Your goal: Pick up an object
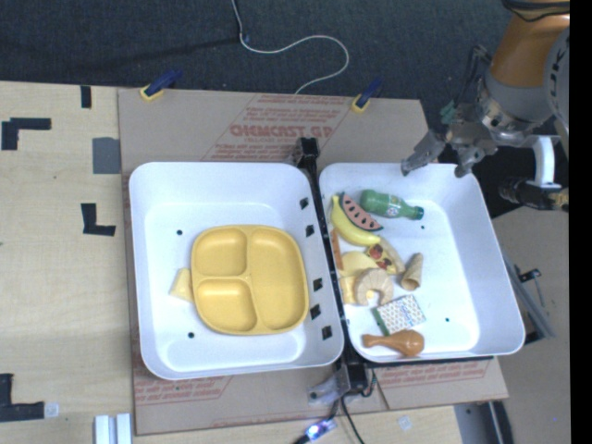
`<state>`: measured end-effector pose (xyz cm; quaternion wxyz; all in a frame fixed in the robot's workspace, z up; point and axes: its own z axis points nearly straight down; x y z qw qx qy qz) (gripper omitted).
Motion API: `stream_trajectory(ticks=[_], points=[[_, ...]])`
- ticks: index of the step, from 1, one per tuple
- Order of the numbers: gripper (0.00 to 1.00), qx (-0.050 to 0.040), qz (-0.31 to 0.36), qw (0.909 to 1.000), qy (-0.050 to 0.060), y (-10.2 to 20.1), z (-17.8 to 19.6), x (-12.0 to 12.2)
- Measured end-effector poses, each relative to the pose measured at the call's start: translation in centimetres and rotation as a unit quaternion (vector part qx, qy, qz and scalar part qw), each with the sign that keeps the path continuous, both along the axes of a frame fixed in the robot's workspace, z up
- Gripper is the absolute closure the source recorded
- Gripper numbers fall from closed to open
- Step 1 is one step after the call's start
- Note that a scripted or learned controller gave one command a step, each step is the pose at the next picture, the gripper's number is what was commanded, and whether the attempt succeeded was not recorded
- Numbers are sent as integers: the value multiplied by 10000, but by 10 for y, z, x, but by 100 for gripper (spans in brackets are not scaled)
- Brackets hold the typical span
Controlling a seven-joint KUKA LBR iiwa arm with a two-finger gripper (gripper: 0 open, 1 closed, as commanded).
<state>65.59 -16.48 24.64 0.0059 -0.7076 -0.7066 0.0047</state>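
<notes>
Gripper (437, 155) hung spread and empty over right bin's (490, 248) far rim, near green bottle (390, 205).

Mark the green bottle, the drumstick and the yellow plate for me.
green bottle (389, 205), camera view, middle of its body.
drumstick (405, 343), camera view, its thick meaty end.
yellow plate (250, 278), camera view, the ridge where its compartments meet.

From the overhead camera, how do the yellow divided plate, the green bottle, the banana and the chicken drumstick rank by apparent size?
1. yellow divided plate, by far the largest
2. green bottle, banana and chicken drumstick: these three look too alike in length to rank.
</notes>
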Motion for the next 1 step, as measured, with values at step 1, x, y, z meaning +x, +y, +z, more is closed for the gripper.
stream_trajectory(ticks=[1], points=[[0,-10,15,10000,-67,0,9,2]])
